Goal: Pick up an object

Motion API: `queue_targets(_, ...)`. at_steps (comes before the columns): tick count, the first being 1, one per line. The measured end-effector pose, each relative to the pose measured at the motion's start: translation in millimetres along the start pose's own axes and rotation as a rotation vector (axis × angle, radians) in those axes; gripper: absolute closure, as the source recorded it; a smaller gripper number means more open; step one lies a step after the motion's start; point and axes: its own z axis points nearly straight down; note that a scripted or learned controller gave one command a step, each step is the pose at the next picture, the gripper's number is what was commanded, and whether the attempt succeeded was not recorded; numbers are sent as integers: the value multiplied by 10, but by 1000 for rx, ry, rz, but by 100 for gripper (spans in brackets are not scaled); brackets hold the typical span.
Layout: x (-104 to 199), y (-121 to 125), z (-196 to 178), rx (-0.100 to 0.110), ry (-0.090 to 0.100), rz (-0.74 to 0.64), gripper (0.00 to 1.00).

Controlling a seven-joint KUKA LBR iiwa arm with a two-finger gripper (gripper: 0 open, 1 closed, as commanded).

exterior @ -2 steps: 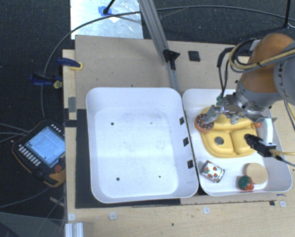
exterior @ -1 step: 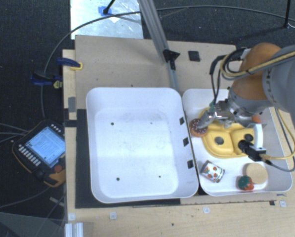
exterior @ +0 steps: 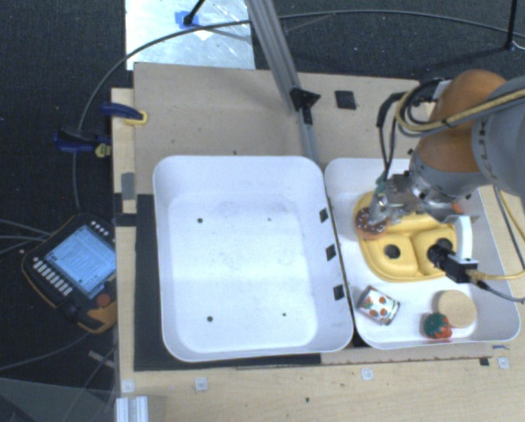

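We see the gripper (exterior: 379,207) low in the right bin (exterior: 508,328), at that bin's left part, with the grey arm (exterior: 508,139) and its orange band (exterior: 460,117) reaching in from the right. We cannot tell whether the gripper is spread or pressed together, as the wrist above hides its tip. Just under it lies a small brown speckled thing (exterior: 365,225), round in outline, touching the upper left edge of a yellow moulded piece (exterior: 401,251) that has a dark hole in its top. We cannot tell whether the gripper touches either of them.

Nearer the front wall of the same bin lie three more things, apart from the yellow piece: a small white cup with coloured dots (exterior: 378,306), tipped on its side, then a tan disc (exterior: 456,304), and just beside the disc a little green and red thing (exterior: 435,326) (too small for us to name).

The left bin (exterior: 170,236) sits against the right one, their rims touching. Off the bench on the left, a teach pendant (exterior: 73,266) with a lit screen lies on the dark floor, and two blue clamps (exterior: 113,111) grip the bench's left edge
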Motion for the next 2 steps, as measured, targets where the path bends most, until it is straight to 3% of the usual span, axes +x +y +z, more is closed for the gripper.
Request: queue_targets(2, 74, -29, -1120, -4, 0, -3, 100)
